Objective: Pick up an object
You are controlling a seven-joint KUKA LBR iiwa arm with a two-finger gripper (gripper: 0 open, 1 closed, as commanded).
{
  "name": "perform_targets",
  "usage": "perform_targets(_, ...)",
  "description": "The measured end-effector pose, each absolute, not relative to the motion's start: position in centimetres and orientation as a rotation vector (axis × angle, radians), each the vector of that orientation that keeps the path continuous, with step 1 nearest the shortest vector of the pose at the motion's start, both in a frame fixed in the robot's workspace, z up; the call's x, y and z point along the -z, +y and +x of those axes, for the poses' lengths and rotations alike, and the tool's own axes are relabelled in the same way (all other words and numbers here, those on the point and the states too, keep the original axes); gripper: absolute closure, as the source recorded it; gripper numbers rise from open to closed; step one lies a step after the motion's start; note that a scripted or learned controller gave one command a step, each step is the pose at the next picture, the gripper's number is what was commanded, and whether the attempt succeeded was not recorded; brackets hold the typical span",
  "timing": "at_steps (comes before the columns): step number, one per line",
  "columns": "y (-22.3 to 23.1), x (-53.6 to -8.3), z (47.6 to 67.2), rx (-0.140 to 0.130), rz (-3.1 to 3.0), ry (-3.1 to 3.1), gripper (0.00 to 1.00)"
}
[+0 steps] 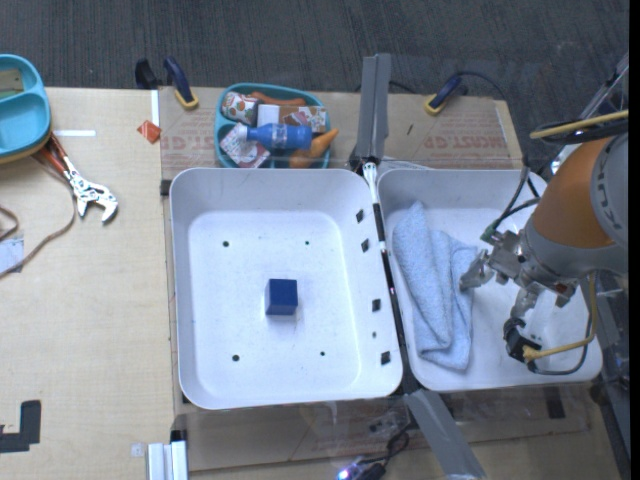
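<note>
A small dark blue cube (pixel 282 297) lies near the middle of the left white bin (pixel 200 368). A light blue cloth (pixel 432 286) lies crumpled along the left side of the right white bin (pixel 500 380). My gripper (pixel 473 276) hangs low over the right bin, at the cloth's right edge and touching or nearly touching it. The grey arm with its orange band (pixel 580 208) comes in from the right above that bin. I see nothing held in the gripper.
Behind the left bin stands a teal bowl (pixel 272 128) with several small packages. A wrench (pixel 88 196) and a teal tray (pixel 20 103) lie on the wooden bench at left. Cables (pixel 560 353) dangle beneath the wrist over the right bin.
</note>
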State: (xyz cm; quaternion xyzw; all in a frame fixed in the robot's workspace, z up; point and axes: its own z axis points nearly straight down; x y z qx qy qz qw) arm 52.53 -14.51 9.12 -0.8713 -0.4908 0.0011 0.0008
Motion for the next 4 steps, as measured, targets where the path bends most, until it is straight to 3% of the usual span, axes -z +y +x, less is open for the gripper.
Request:
perform_targets(1, -18.8, -10.2, 57.9, -0.001, -2.567, -1.813, 0.0)
perform_targets(2, -12.5, -9.1, 53.2, -0.002, -2.198, -2.243, 0.0)
perform_targets(3, -11.7, -9.5, 58.9, -0.001, -2.286, -2.157, 0.0)
perform_targets(4, -13.4, -16.9, 60.0, -0.001, -2.421, -2.004, 0.0)
